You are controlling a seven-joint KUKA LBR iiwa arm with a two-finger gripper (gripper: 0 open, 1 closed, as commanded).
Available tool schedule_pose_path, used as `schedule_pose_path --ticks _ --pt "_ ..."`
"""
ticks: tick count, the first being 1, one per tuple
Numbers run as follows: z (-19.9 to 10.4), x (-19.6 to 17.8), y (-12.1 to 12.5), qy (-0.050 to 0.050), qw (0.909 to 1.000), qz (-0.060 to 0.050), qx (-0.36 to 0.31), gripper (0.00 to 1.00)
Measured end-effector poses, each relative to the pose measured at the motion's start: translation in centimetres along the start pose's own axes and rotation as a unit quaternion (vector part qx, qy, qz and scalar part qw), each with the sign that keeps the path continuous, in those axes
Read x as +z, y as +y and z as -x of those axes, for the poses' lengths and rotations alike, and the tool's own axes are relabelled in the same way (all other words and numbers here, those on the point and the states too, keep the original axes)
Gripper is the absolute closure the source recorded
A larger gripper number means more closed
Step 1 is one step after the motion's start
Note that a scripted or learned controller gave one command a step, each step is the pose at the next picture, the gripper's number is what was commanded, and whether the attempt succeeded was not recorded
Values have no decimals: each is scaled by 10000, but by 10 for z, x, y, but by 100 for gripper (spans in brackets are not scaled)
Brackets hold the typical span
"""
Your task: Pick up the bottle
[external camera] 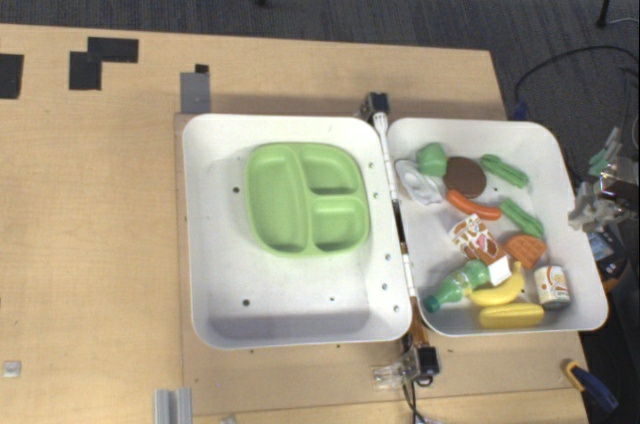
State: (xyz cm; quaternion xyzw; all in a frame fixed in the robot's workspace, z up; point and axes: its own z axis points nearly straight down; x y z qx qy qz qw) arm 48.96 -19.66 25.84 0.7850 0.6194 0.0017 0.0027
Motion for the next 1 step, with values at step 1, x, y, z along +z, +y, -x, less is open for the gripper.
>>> schedule_pose_path --ticks 1 --pt "-1 -11 1 -1 10000 14 -28 100"
